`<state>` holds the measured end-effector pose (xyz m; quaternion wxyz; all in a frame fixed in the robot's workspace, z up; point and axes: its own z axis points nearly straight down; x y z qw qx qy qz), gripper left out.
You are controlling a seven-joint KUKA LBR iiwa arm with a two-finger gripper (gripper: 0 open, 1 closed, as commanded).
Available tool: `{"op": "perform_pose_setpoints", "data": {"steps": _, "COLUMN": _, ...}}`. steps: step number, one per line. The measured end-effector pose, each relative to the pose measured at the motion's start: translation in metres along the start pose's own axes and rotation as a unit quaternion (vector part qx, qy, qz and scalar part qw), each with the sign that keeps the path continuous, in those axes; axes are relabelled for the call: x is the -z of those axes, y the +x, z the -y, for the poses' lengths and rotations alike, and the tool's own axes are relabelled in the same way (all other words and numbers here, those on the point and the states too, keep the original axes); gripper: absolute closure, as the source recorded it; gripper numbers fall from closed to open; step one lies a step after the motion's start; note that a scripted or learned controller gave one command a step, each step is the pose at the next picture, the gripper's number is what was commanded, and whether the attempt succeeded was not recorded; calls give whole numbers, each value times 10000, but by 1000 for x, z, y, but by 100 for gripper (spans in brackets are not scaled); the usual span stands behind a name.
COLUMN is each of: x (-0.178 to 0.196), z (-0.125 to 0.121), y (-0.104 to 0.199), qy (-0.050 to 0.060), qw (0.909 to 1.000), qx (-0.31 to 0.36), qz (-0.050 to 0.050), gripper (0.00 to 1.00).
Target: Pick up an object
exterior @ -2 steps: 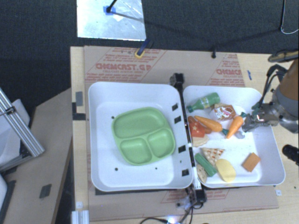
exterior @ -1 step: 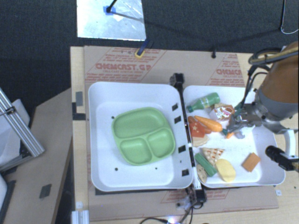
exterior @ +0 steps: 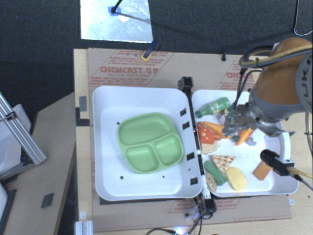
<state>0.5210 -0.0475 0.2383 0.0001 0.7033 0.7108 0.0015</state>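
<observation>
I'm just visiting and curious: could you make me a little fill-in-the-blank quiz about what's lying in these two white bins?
1. The divided plate in the left bin is coloured ____.
2. That plate has ____ compartments.
3. The toy bottle with the green body lies in the ____ bin.
4. The gripper hangs over the ____ bin.

Missing words: green; three; right; right

Left white bin (exterior: 105,131) open around the green three-compartment plastic plate (exterior: 149,142) at its centre, right white bin (exterior: 286,148) crowded with toy food, green toy bottle (exterior: 213,106), orange carrot pieces (exterior: 212,129), yellow oval piece (exterior: 236,178), black clips (exterior: 186,126) lining the divide between bins.
</observation>
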Motion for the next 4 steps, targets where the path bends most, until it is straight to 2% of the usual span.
{"op": "perform_pose_setpoints", "data": {"steps": 1, "x": -13, "z": -2, "y": 63, "qy": 10, "qw": 10000, "qx": 1, "qz": -4, "gripper": 100}}
{"op": "perform_pose_setpoints", "data": {"steps": 2, "x": -17, "z": -13, "y": 90, "qy": 2, "qw": 10000, "qx": -11, "qz": 5, "gripper": 100}}
{"op": "perform_pose_setpoints", "data": {"steps": 3, "x": -18, "z": -10, "y": 89, "qy": 8, "qw": 10000, "qx": -28, "qz": 9, "gripper": 100}}
{"op": "perform_pose_setpoints", "data": {"steps": 4, "x": -23, "z": -8, "y": 75, "qy": 6, "qw": 10000, "qx": -53, "qz": 12, "gripper": 100}}
